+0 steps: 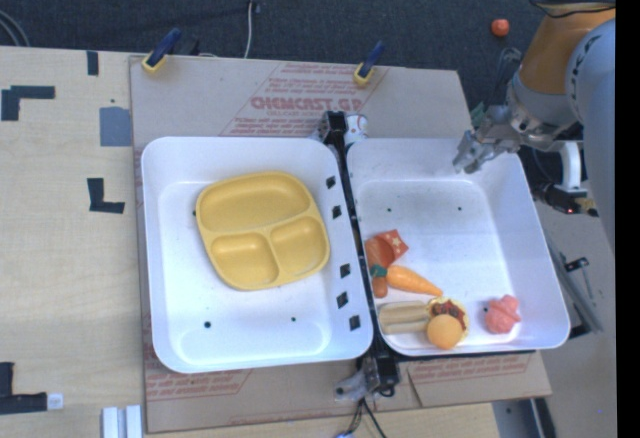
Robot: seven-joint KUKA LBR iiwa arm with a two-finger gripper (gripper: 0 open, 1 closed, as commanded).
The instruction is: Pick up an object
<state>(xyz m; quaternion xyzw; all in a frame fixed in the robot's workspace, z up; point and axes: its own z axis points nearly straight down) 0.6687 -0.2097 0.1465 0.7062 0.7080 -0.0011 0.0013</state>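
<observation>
Several toy foods lie at the near side of the right bin (pixel 500 211): an orange-red piece (pixel 386 248), a carrot (pixel 410 279), a hot dog bun (pixel 404 315), a round orange burger-like piece (pixel 446 325) and a pink piece (pixel 502 314). My gripper (pixel 470 156) hangs over the right bin's far right corner, well away from the foods. Nothing shows between its fingers.
A yellow divided plate (pixel 263 228) rests in the left bin (pixel 170 256). Black clips line the seam between the bins (pixel 343 226). Blue and yellow clamps (pixel 160 50) hold the cardboard at the back. A small orange ball (pixel 499 26) lies on the dark floor.
</observation>
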